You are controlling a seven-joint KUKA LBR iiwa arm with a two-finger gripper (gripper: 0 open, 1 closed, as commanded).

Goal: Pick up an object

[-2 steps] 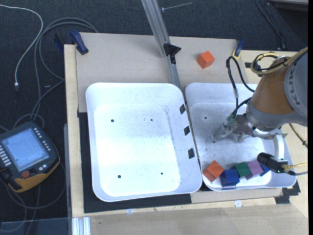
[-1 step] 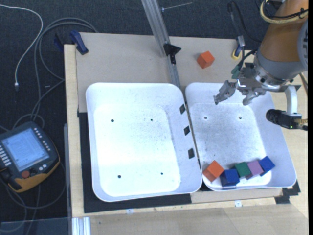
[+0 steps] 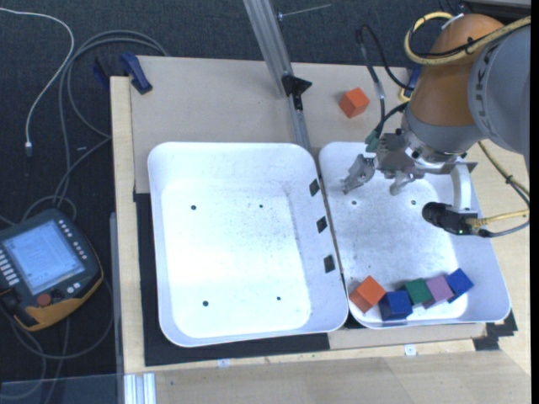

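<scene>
Several small cubes lie along the near edge of the right bin [image 3: 396,234]: an orange cube [image 3: 367,293], a dark blue cube [image 3: 395,306], a green cube [image 3: 418,293], a purple cube [image 3: 439,289] and a blue cube [image 3: 460,282]. My gripper [image 3: 376,178] hangs over the far part of that bin, well away from the cubes. Its two fingers are spread apart with nothing between them.
Another orange cube [image 3: 354,102] sits on the bench beyond the bins. The left bin [image 3: 232,242] adjoins the right one. A metal pole [image 3: 274,49] slants across the far side of the bench. A teach pendant [image 3: 42,263] lies on the floor at the left.
</scene>
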